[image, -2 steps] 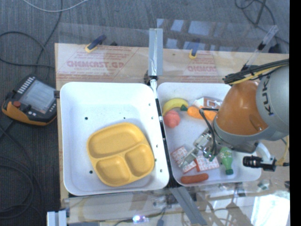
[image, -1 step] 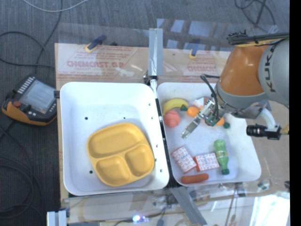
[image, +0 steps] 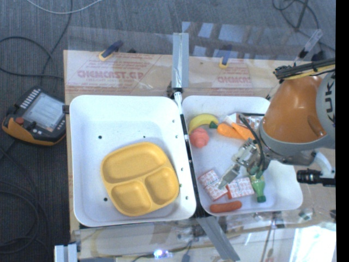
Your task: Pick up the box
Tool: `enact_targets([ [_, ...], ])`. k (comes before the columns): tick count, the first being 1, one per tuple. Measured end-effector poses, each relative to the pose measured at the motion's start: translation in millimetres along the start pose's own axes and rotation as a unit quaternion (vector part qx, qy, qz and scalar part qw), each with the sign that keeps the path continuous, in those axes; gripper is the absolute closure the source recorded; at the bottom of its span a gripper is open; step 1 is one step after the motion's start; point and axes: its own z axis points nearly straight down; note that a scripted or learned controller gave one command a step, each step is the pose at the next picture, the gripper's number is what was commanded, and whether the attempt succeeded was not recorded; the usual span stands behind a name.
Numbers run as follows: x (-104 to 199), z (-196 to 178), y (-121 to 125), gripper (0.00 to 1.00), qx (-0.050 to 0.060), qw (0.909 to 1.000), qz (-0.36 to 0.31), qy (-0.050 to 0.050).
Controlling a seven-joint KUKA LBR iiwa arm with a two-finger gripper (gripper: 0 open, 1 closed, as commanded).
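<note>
The camera view shows the gripper low in the right bin, its fingers a little apart with nothing between them, tips just over the red-and-white box lying near a sausage and a green bottle.

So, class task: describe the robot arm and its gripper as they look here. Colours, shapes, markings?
The arm is bulky and rounded, with a broad glossy orange band over a grey collar. Dark letters "KU" show on a pale grey part at the right edge. The gripper is slim, metallic grey, with two thin fingers.
</note>
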Motion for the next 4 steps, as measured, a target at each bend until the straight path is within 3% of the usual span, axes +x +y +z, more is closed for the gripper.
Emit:
enact_targets([
  [1, -10, 93, -6, 0.0, -0.004, 0.9975, -0.071, -0.006],
  [2, -12, 83, -3, 1.0, -0.007, 0.9975, -0.07, -0.009],
  [3, 52, 0, 69, 1.0, 0.0, 0.9955, 0.095, -0.001],
  [4, 53, -30, 88, 1.0, 0.002, 0.9398, 0.342, -0.001],
])
